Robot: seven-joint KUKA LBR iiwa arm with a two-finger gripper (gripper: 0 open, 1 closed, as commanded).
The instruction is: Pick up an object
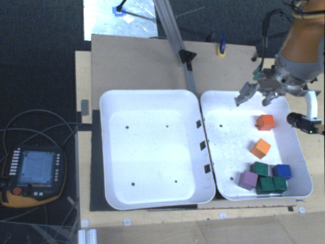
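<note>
My gripper hangs above the far edge of the right bin, its two fingers spread apart and nothing between them. Just below and to the right of it an orange-red block lies in the bin. A second orange block sits nearer the front. In the bin's front right corner a cluster holds a purple block, two green blocks and a blue block.
The left bin lies beside the right one. A slanted metal pole crosses behind the bins. A teach pendant rests on the floor at left. A black cylindrical fitting juts in by the right bin's rim.
</note>
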